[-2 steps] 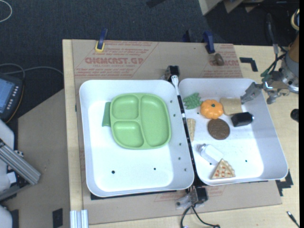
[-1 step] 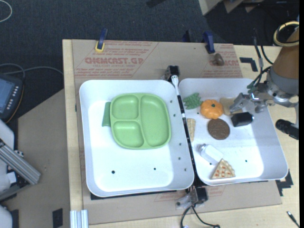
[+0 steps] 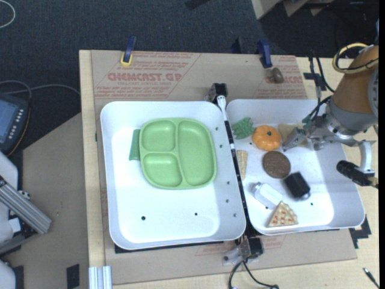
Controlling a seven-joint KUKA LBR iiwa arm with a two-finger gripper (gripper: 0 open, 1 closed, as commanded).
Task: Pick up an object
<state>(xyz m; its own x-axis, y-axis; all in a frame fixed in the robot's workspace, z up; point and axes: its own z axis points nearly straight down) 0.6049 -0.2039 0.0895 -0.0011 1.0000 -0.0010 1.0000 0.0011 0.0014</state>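
Observation:
The right bin (image 3: pixel 343 212) holds several small items. They are an orange pumpkin (image 3: pixel 266 137), a green leafy piece (image 3: pixel 243 127), a brown round disc (image 3: pixel 276 164), a black block (image 3: pixel 296 185), a white tube (image 3: pixel 266 193), a pizza slice (image 3: pixel 282 215) and a tan wafer piece (image 3: pixel 241 161). My gripper (image 3: pixel 296 138) reaches in from the right and hangs low over the bin's back part. It is just right of the pumpkin and above the brown disc. A tan item (image 3: pixel 287 128) peeks out behind it.
The left bin (image 3: pixel 120 209) holds a green divided plate (image 3: pixel 178 152) with a darker green piece (image 3: pixel 133 144) at its left edge. The arm's orange band (image 3: pixel 355 86) and grey wrist cover the right bin's back right corner. Clamps (image 3: pixel 127 52) sit on the bench's far edge.

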